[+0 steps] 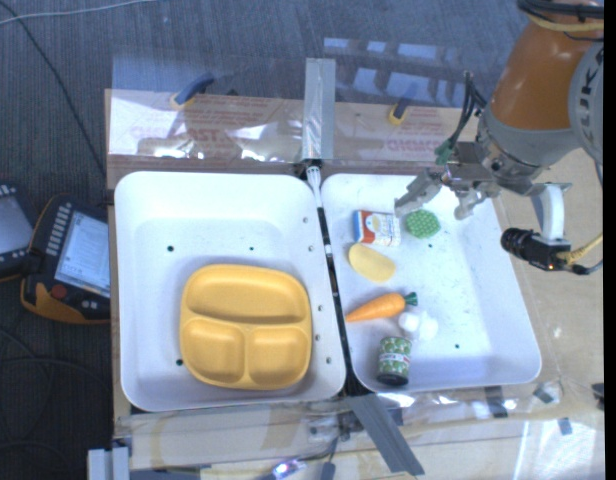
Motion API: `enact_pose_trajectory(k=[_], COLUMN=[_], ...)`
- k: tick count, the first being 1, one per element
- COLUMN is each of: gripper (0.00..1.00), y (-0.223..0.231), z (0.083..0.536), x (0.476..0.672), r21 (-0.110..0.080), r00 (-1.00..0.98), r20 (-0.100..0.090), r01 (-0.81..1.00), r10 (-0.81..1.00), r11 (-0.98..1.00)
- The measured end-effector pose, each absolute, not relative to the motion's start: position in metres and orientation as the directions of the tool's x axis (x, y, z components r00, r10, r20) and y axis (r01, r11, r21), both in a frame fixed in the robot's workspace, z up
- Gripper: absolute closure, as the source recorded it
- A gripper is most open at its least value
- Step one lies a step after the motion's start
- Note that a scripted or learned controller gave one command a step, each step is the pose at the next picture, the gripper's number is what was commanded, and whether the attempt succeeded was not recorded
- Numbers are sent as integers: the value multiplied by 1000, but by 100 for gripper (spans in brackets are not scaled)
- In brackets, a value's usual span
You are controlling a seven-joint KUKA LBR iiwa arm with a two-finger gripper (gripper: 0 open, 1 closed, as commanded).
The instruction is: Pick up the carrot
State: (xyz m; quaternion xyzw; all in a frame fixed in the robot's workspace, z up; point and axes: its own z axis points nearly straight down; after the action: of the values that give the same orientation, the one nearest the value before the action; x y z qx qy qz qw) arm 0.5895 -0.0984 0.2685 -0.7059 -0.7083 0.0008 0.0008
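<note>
Plastic-looking stuff all over the right bin today, so here's the rundown from the front edge back. Closest to the camera is a little green jar with a dark lid, sitting near the front wall of that bin. Just behind it is a small white lump, can't really tell what it is. Touching or almost touching that lump is the carrot, orange with a green tip, lying flat and pointing roughly left-right, close to the divider between the two bins. Nothing is holding it.

Over in the left bin there's a yellow tray with three compartments, sitting toward the front half.

Back in my bin, behind the carrot, there's a pale yellow oval thing lying flat, and right behind that a small white carton with red and blue print. Beside the carton to the right is a round green object.

My end effector is up at the far side of the right bin, hanging right around that green round thing and well apart from the carrot. Its two fingers are spread apart with nothing between them.

Further back, past the bins, the bench has cardboard and crinkly clear plastic along the far edge. Off to the left on the floor is a pendant with a screen.
</note>
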Motion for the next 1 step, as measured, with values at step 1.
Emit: enact_pose_trajectory(k=[1], gripper=[0], y=[-126], z=[141], x=[495], r21=[-3], r00=[-203], r20=[3], r01=[979], r10=[979], r11=[203])
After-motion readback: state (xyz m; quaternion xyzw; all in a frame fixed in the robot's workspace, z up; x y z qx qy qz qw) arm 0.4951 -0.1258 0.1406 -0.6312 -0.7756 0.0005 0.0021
